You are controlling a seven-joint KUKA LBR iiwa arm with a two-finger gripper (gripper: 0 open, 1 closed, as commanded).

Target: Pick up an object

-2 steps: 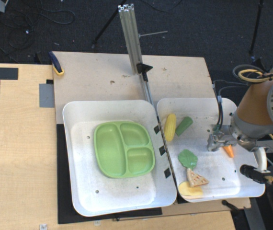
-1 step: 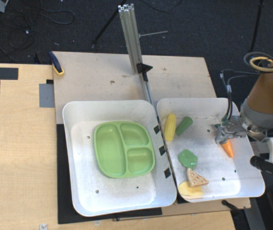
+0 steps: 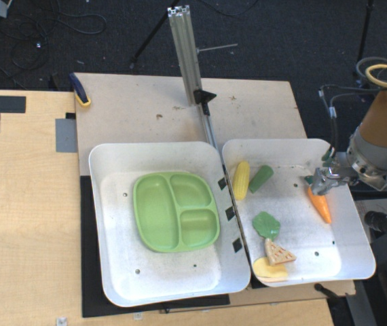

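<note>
The tool point(image 3: 322, 180) is down at the far right side of the right bin point(image 3: 354, 267), hanging off the grey wrist with the orange band point(image 3: 377, 121) above it. Directly under it sits the carrot point(image 3: 320, 205), its top end touching the tool's tip and its point angling away toward the bin's near edge. Whether the tool is clenched on the carrot or released, I cannot tell: the metal parts blur together at this slant, and the carrot looks to be lying on the bin floor.

To the left of the tool, well apart across the bin, the corn point(image 3: 240, 179) stands lengthwise by the divide between the bins, with a green pod point(image 3: 260, 176) just beside it, tilted. Left of the tool and nearer the front lies a green leafy piece point(image 3: 267, 223); beyond that, at the bin's front-left corner, a pale wedge point(image 3: 278, 253) rests on a yellow piece point(image 3: 269, 271), the two touching.

Far left of the tool, the left bin point(image 3: 112, 277) holds a green tray point(image 3: 176, 211) with three compartments, lying flat. Behind both bins, on the desk point(image 3: 139, 107), a metal post point(image 3: 185, 53) rises, left and back from the tool.
</note>
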